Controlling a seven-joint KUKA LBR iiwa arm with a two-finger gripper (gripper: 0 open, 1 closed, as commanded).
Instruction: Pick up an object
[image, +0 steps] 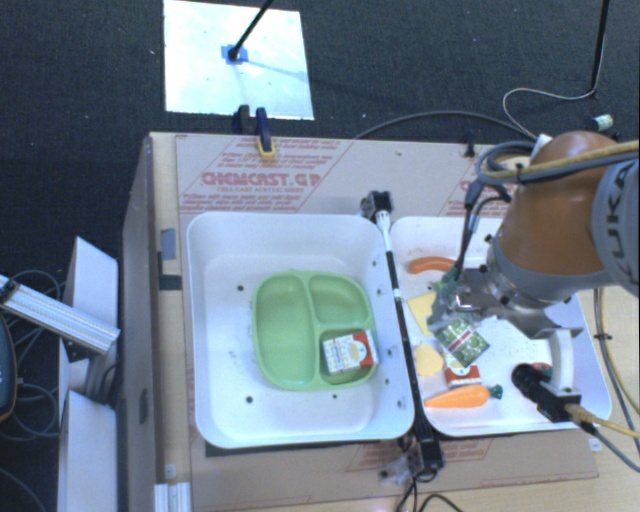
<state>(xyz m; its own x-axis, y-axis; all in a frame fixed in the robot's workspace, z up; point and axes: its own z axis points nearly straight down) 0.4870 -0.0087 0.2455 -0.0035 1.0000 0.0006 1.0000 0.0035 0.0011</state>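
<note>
The bench carries two white bins. The left bin holds a green divided plate with a small packet in one compartment. Over the right bin, the gripper sits low, touching a green-printed packet; whether it is clenched I cannot tell. A carrot and sausage lie nearby. By my judgement the pick is under way, nothing lifted clear yet
</note>
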